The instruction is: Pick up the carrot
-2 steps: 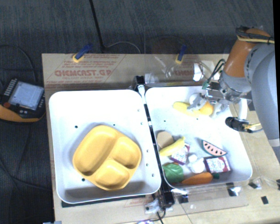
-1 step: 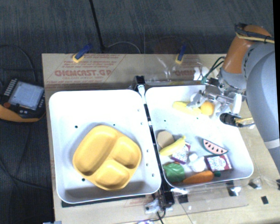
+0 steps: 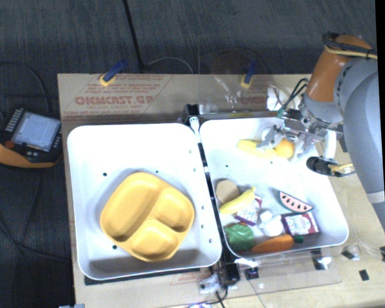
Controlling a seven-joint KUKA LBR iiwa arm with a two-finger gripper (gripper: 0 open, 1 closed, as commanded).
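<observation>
The carrot (image 3: 272,244) is an orange stick lying flat along the front wall of the right bin (image 3: 330,194), between a green vegetable (image 3: 238,234) and a red packet (image 3: 300,225). My gripper (image 3: 287,133) hangs over the back of the same bin, far from the carrot. It is right above a yellow fruit (image 3: 260,147) with a rounder orange-yellow end (image 3: 284,150). The view does not settle whether anything is held.
The right bin also holds a watermelon slice (image 3: 294,203), a yellow corn-like piece (image 3: 237,201), a brown round item (image 3: 227,191) and small white pieces (image 3: 271,224). A yellow divided dish (image 3: 147,215) lies in the left bin (image 3: 83,149). A control pendant (image 3: 27,136) rests off the bench's left.
</observation>
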